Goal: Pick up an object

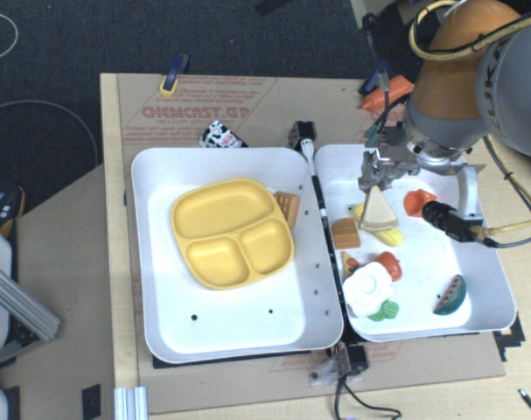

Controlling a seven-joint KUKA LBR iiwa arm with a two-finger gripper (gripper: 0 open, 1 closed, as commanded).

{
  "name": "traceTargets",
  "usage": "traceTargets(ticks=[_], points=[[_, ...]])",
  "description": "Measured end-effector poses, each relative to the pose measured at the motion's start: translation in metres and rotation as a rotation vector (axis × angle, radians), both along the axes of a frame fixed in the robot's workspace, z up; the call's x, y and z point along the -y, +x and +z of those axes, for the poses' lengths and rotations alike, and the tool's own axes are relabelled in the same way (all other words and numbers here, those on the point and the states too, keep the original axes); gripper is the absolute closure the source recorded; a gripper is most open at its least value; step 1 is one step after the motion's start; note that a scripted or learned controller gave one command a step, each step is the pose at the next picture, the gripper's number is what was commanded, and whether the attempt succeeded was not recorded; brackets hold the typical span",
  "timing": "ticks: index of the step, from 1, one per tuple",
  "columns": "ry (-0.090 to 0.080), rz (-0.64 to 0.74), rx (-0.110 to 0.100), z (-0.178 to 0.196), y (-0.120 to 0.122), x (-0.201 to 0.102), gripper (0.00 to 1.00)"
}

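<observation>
The gripper (376, 175) is seen low over the far part of the right bin (497, 278), and whether its jaws are parted or closed cannot be told. Directly below it, at its tip, a pale wedge-shaped toy (379, 209) is found, with a brown block (345, 232) just beside it toward the bin's left wall. Nearer the front edge a white egg toy (367, 290) and a watermelon slice (450, 295) are placed, while a yellow divided plate (230, 232) is held in the left bin (160, 322).
</observation>
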State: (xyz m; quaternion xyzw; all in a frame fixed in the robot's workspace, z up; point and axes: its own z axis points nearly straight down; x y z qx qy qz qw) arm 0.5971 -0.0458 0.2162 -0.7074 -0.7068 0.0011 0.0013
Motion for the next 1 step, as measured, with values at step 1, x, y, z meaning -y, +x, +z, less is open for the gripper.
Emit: traceTargets(ticks=[1], points=[[-0.001, 0.001, 0.008, 0.0135, 0.0125, 0.0086, 1.0]])
